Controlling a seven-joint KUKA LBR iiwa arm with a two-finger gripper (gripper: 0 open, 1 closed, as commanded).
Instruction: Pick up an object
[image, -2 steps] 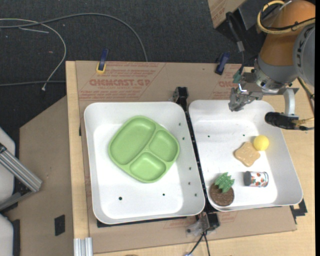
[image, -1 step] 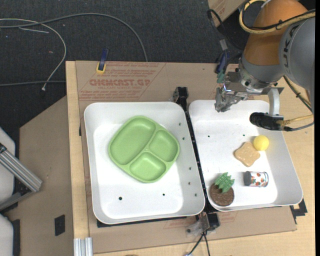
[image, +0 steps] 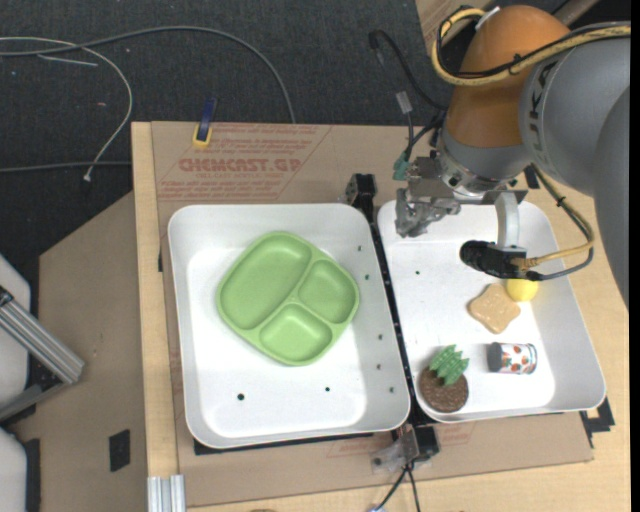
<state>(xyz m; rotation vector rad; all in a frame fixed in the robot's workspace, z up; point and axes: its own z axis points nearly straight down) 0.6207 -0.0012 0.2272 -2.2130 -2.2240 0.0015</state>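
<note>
Camera view: pincer (image: 414, 222) at right bin's (image: 570, 330) far-left corner, grip state unclear; toast (image: 495, 309) well apart.

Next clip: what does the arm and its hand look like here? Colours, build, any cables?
The arm is smooth, rounded grey, with a glossy orange band above the wrist. Yellow and black cables loop round that band. Below sits a grey metal hand with short dark-tipped fingers; its mount is blocky, with a small green part beside it.
</note>
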